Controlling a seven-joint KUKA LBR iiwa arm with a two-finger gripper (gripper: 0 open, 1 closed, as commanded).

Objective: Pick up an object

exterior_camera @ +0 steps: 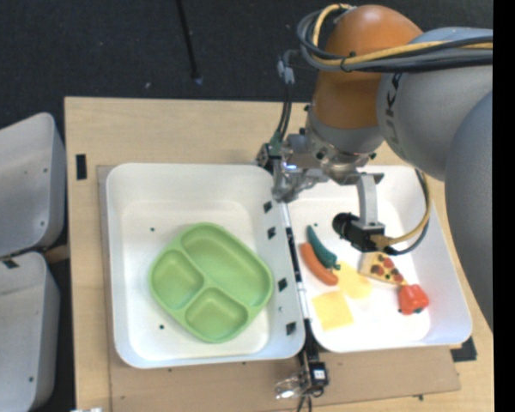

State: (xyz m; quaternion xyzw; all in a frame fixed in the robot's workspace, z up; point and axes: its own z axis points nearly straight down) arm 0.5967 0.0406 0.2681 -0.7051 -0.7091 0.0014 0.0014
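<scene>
The right bin (429,230) holds several small toys. An orange sausage-shaped piece (319,265) lies beside a teal piece (324,245). In front of them lie a yellow square (332,310) and a paler yellow piece (355,283). A pizza-slice toy (382,269) and a red piece (413,299) lie further right. My gripper (281,183) hangs over the far left corner of the right bin, close to the wall between the bins, apart from the toys. Nothing shows between its tips.
A green divided plate (210,281) lies in the left bin (120,230). The arm's orange band and grey body cover the far right of the bench. Wooden bench edge runs around both bins.
</scene>
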